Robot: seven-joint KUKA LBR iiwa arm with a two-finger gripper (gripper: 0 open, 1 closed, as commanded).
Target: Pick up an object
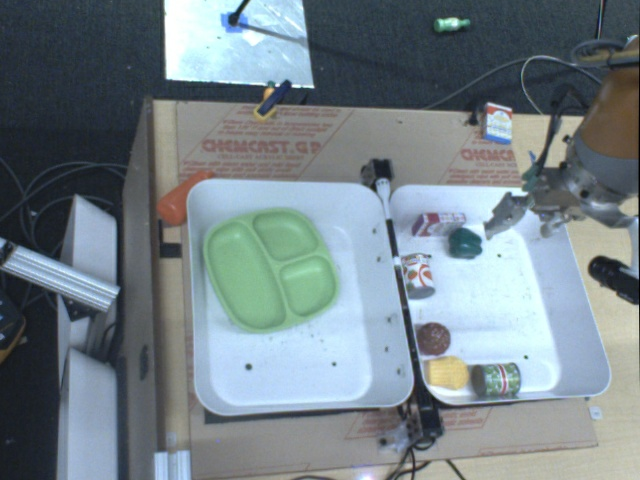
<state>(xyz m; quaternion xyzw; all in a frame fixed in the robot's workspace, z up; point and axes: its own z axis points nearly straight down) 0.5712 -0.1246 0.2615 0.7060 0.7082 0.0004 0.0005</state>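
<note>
Across the bench lie two white bins: the left bin (230,378) carries a green divided tray (270,268) near its middle, and the right bin (580,368) carries the small items. Over the right bin's far edge hangs the gripper (520,208); its fingers look parted with nothing between them, though the view is too coarse to be sure. Just beside it, near the far edge, sits a dark teal rounded object (464,242), probably the nearest target, touching or almost touching a red-and-white carton (438,224). A descent could nudge the carton or let the smooth teal shape squirt aside. Along the near edge lie a green-labelled can (497,379), a yellow piece (448,372) and a brown disc (434,338).
</note>
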